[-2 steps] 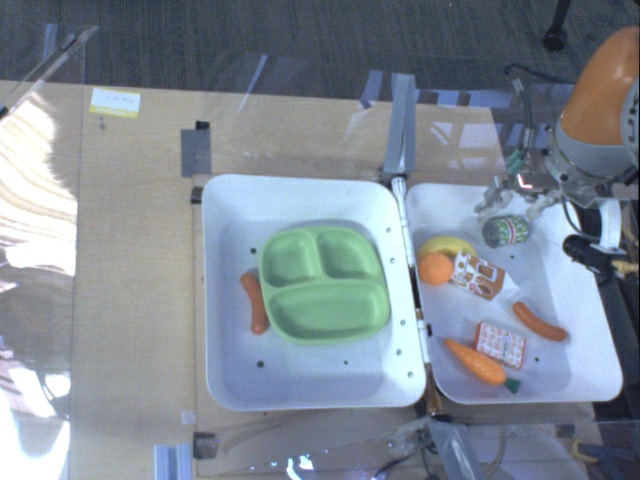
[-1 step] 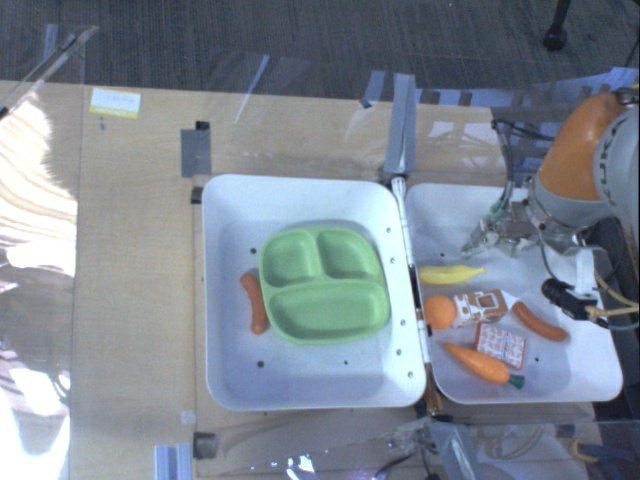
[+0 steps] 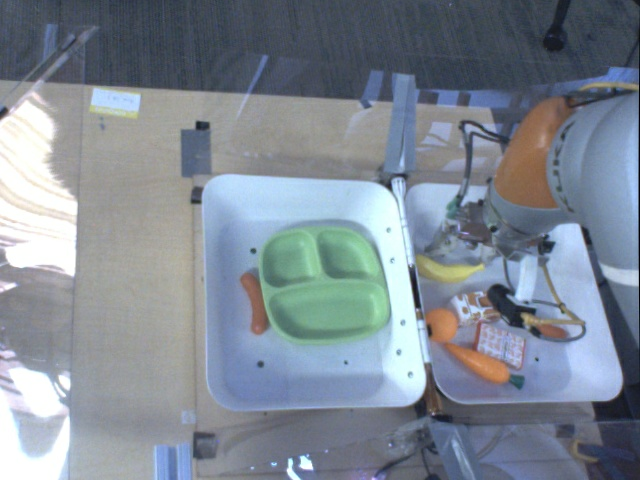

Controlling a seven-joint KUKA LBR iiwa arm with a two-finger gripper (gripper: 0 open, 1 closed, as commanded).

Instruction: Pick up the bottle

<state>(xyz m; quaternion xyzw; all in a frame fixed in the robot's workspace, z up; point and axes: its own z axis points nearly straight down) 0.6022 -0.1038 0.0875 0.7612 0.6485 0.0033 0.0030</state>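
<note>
Gripper (image 3: 462, 236) sits low in the right bin (image 3: 590, 368), just above the banana (image 3: 450, 266); can't tell its state. The bottle (image 3: 478, 308) looks like the small one lying nearer the front, beside the orange (image 3: 442, 324). Better to shift toward the front and descend centred across its body, clear of the carrot (image 3: 480, 364).

green divided plate (image 3: 325, 285), yellow banana (image 3: 448, 267), orange carrot (image 3: 478, 364), white bins (image 3: 230, 368)

Pale wooden bench (image 3: 120, 298) under two white bins (image 3: 225, 298), yellow label (image 3: 115, 101).
</note>
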